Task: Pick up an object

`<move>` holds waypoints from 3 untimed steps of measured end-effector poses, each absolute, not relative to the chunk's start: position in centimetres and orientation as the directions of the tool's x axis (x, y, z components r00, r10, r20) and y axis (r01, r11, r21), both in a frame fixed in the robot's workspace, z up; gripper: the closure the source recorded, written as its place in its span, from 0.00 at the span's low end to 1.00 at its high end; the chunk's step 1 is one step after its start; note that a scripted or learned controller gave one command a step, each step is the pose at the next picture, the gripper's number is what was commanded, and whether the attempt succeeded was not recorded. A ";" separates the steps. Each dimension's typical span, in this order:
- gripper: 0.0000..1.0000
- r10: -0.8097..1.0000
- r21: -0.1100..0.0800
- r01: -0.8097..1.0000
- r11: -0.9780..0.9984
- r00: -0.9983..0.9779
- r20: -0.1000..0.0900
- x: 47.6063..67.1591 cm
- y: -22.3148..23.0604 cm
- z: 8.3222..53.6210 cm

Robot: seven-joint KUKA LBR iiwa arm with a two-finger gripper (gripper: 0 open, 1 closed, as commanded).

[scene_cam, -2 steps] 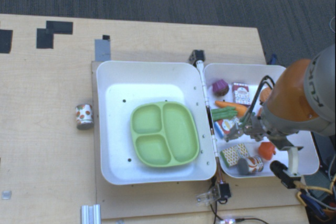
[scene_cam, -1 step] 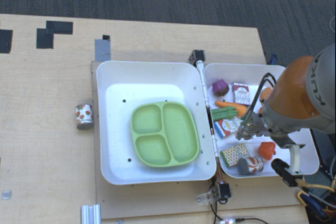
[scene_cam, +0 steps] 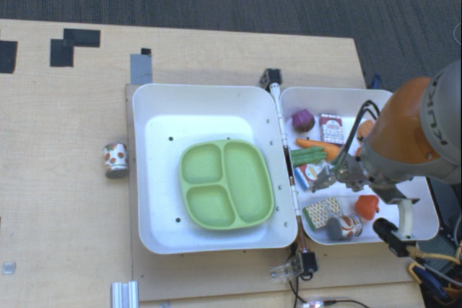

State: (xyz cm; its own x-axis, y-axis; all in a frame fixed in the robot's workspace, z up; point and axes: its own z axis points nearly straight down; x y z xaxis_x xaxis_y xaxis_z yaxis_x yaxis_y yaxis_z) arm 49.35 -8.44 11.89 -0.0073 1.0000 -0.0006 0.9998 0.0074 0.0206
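Grey arm (scene_cam: 442, 133), orange band, black cable

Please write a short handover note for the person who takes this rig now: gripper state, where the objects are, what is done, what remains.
Gripper: low over the right bin, among the toys; nothing visibly held.
Objects: carrot, purple piece, red-and-white box and red piece lie in the right bin. Green divided plate lies in the left bin. A small can stands on the bench outside.
Done: no pick visible.
Left: grasp and lift one object.

Pale green divided plate (scene_cam: 227, 185), white bins (scene_cam: 144, 177), purple toy (scene_cam: 303, 119), orange carrot (scene_cam: 320, 146), red-and-white box (scene_cam: 331, 129)
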 end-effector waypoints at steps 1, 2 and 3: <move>0.00 1.000 0.007 1.000 0.002 -0.002 0.000 48.9 -8.5 8.7; 1.00 1.000 0.013 1.000 0.004 -0.004 -0.001 49.1 -8.4 9.8; 0.00 1.000 0.013 1.000 0.003 -0.003 -0.001 49.1 -8.4 9.8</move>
